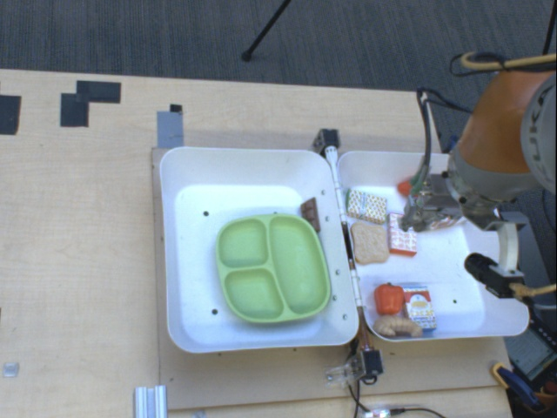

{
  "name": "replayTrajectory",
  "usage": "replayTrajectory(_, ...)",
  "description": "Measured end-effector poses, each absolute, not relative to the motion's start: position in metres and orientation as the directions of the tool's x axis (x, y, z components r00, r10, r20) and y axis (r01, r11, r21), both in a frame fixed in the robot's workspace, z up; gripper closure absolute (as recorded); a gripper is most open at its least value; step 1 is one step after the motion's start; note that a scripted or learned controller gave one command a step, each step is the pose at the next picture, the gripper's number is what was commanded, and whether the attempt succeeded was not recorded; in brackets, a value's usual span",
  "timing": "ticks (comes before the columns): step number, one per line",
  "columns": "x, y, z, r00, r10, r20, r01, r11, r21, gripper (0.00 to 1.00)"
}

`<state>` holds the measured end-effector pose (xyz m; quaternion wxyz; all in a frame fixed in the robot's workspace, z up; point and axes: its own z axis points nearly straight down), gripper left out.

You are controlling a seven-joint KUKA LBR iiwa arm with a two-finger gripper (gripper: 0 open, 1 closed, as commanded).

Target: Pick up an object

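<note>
From my seat I see the gripper (418, 216), a cluster of dull grey metal parts under the orange band (496, 129) of the arm, low over the right bin (487, 316), and I cannot tell how it is set because the wrist hides its tips. Taking that right bin as my landmark: just beside the gripper, in the bin's upper middle, lies a small flat packet with a red and white pattern (401, 235), and whether the two touch I cannot tell. Next to it toward the bin's left wall sits a slice of toast (371, 244), tan and rough-surfaced with a rounded top edge. Above the toast, in the bin's upper left corner, is a squarish pouch with a speckled print (367, 205). A small orange-red piece (405, 186) shows near the bin's upper wall, partly hidden by the arm. Along the bin's lower wall sit a glossy red rounded piece (389, 299), a boxy carton with orange and white panels (419, 306) touching it, and a knobbly beige lump (398, 326) in front of both. Left of the right bin, the other white bin (178, 259) holds a smooth lime-green plastic plate (273, 268) with three compartments, and a small dark brown piece (310, 210) lies by its upper right rim.
</note>
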<state>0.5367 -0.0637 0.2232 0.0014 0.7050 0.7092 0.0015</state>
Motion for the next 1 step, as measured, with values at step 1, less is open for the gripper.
replayTrajectory(1,0.5363,-0.064,0.2227,-0.006,1.0,0.0,1.0,0.006,0.002,0.0)
